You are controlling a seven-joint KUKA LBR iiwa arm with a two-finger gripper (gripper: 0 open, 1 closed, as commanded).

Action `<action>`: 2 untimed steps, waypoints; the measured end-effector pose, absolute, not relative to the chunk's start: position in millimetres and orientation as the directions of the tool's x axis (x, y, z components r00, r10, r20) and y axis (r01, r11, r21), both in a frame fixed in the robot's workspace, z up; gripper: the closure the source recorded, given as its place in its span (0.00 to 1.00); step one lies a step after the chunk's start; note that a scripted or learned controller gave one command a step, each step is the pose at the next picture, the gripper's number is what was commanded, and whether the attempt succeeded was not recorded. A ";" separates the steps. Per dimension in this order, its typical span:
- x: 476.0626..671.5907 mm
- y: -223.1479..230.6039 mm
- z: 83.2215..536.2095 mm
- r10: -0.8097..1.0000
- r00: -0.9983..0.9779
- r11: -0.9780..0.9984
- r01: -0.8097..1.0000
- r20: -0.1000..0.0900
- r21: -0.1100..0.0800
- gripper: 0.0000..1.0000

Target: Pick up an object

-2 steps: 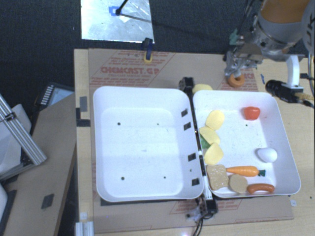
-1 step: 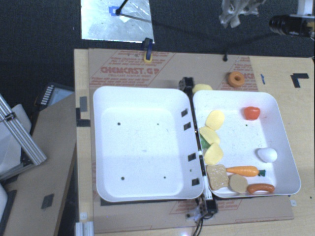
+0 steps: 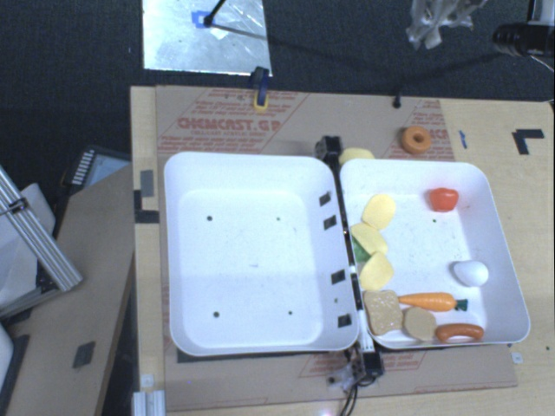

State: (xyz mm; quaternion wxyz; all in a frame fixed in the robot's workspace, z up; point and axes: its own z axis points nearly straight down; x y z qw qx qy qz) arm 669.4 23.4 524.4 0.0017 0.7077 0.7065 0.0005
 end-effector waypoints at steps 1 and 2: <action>564.4 64.6 509.4 1.000 -0.009 0.009 1.000 0.003 -0.002 1.00; 622.4 54.2 484.7 1.000 0.000 0.000 1.000 -0.001 0.003 1.00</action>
